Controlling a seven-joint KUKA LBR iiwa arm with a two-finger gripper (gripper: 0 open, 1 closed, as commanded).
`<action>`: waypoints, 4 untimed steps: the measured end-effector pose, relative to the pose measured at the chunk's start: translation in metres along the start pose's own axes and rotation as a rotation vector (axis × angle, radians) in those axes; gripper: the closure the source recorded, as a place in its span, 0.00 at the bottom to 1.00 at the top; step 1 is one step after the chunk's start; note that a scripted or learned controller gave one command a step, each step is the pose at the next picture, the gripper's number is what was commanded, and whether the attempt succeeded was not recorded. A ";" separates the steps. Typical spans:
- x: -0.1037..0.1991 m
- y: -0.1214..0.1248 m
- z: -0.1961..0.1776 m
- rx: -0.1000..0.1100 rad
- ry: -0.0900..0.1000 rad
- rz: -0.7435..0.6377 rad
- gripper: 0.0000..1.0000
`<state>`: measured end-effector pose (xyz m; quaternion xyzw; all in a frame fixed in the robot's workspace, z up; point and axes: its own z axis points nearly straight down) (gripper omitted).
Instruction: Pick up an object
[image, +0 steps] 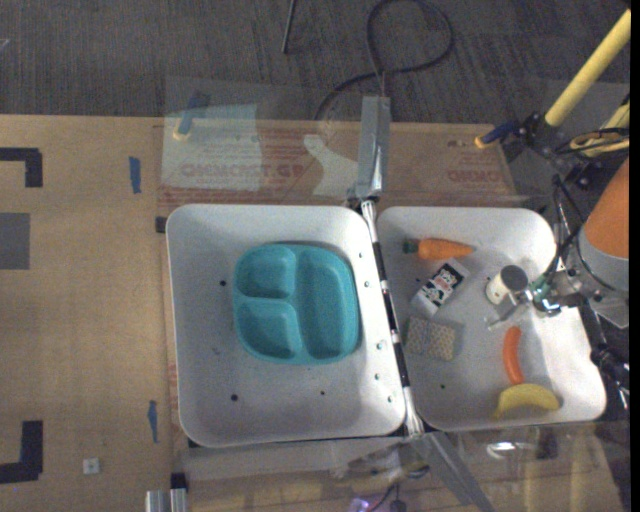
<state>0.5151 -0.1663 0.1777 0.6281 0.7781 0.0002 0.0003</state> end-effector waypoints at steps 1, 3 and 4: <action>-0.007 -0.034 0.090 -0.008 -0.003 -0.005 0.00; 0.052 0.016 -0.047 -0.002 -0.001 0.003 1.00; 0.101 0.072 -0.077 -0.002 -0.001 -0.067 1.00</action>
